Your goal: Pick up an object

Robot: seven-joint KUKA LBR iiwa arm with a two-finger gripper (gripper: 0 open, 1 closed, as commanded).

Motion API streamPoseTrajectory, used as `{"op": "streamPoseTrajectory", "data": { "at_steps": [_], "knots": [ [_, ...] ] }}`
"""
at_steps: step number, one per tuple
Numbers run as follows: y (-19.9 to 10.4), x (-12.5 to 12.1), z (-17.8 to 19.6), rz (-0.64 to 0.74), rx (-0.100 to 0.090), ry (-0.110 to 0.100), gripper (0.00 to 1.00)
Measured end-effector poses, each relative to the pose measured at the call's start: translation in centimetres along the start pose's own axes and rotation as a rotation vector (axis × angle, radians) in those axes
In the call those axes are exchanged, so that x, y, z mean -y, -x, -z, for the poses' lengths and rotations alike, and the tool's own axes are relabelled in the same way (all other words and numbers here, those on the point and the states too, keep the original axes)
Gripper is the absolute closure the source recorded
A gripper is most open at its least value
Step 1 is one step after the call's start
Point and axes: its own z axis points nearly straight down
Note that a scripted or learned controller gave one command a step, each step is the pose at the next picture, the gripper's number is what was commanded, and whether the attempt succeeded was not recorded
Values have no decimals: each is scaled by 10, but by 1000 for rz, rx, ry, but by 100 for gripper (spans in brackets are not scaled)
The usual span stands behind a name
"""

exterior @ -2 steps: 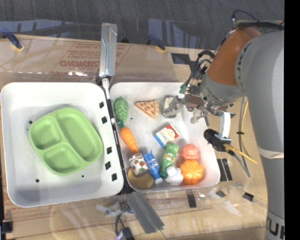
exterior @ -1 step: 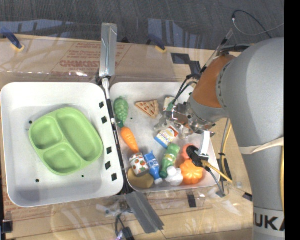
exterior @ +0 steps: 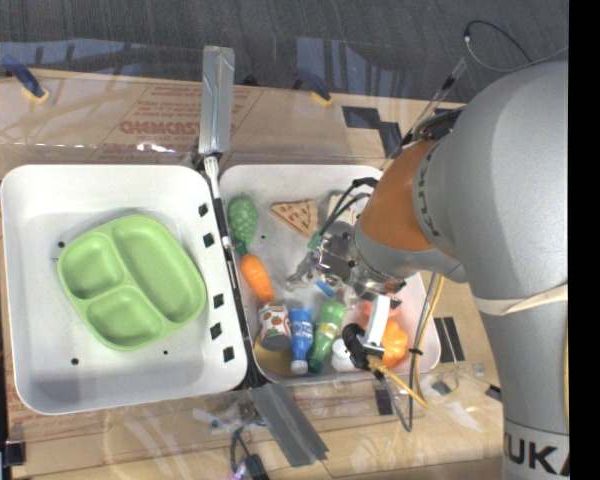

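One orange carrot (exterior: 257, 277) lies among toys near the tool (exterior: 320, 266).

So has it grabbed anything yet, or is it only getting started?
Nothing looks picked up yet. The carrot, the blue bottle and the green bottle all lie in the right bin. The gripper is low over those toys; its grip is too cluttered to judge. Grasping and lifting one remains. The green tray sits in the left bin.

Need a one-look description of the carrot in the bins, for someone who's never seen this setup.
Look at the right white bin, along its left wall beside the divider. The carrot lies there, just below a green leafy vegetable and above a small red-and-white can. It is the only plain orange tapered piece on that side.
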Motion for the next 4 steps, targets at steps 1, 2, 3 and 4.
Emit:
{"op": "streamPoseTrajectory", "data": {
  "at_steps": [1,2,3,4],
  "knots": [
    [46,-18,77,85,0,5,0],
    [35,-49,96,192,0,4,0],
    [21,-37,1,176,0,3,0],
    [21,-35,10,181,0,-2,100]
  ]
}}
